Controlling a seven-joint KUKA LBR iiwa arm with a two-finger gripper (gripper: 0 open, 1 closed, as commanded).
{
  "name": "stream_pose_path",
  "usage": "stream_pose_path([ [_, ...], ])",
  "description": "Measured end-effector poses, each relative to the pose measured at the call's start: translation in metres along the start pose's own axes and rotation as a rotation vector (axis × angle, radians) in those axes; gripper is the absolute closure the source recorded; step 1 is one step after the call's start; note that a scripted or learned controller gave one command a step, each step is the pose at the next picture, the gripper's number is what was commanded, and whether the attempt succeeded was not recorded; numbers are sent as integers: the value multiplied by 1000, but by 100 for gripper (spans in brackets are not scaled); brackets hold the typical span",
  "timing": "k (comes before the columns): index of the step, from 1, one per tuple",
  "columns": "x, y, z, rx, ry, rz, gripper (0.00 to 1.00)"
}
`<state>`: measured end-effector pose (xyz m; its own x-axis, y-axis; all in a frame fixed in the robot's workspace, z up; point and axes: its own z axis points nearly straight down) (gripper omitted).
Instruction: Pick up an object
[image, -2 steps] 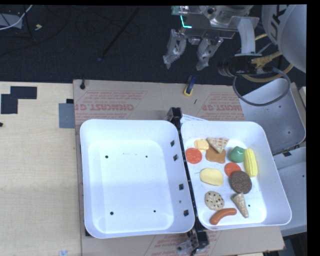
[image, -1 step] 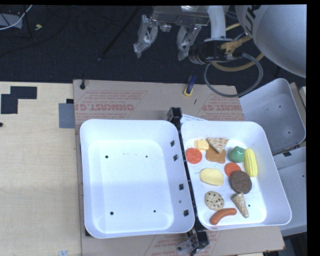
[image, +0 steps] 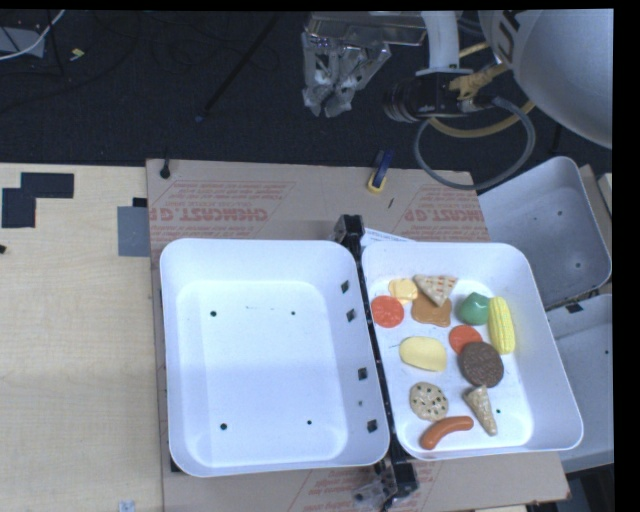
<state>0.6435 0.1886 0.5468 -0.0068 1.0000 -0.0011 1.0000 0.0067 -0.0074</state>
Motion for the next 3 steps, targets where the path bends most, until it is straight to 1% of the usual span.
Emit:
stream_pose_path([
  [1, 0, 0, 1, 1, 0, -1, 0],
  [2, 1, 0, -9, 4, -1, -7, 100],
  [3, -175, -1, 10, -2, -5, 23, 100],
])
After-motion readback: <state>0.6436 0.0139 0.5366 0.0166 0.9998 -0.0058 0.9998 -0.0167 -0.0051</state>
